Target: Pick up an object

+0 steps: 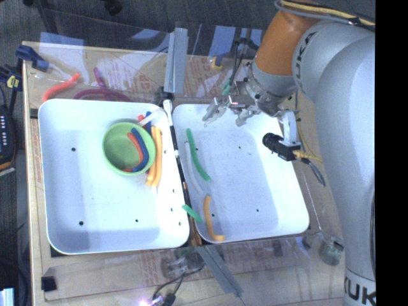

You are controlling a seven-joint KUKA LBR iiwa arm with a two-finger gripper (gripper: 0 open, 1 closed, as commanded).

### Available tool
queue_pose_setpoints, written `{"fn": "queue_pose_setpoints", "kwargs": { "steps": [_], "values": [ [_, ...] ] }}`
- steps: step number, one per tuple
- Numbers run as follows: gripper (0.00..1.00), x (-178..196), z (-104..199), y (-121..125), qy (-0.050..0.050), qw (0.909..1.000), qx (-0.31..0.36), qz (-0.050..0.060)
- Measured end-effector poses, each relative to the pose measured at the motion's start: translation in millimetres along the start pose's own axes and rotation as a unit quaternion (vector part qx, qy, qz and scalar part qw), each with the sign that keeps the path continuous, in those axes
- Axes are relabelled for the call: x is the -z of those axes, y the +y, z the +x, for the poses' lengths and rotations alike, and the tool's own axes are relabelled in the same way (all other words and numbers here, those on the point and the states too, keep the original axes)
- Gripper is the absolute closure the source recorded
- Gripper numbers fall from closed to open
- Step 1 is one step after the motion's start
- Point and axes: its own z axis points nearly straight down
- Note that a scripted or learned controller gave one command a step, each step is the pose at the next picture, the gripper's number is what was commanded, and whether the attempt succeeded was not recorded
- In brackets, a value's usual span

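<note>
Objects for the pick lie in both bins, none in the gripper [231, 109], which we see w/ its fingers spread wide and nothing between them, hanging over the far edge of the right bin [280, 190]. Nearest to it, below and a bit left, is a green stick [197, 155] lying lengthwise near that bin's left wall, w/ a pale translucent strip [193, 163] just beside it. Further below the gripper, near the bin's front-left corner, sits an orange stick [210, 220] curving at its lower end, and a small green piece [191, 213] rests on the rim between bins. Well to the gripper's left, in the left bin [70, 196], we see a green bowl [121, 148] holding red and blue curved pieces; an orange strip [156, 158] lies touching the bowl's right side. Whether more bits sit behind the bowl we can't tell. Arm's orange band [284, 40] is above-right of the gripper.
</note>
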Motion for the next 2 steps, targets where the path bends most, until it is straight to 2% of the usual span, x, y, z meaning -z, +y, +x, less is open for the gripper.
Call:
{"fn": "queue_pose_setpoints", "kwargs": {
  "steps": [1,2],
  "values": [
    [0.00,-117.9,23.1,-19.3,-0.006,0.9979,0.064,-0.004],
    [1.00,-108.0,25.7,-19.0,-0.005,0.9977,0.068,-0.003]
  ]
}}
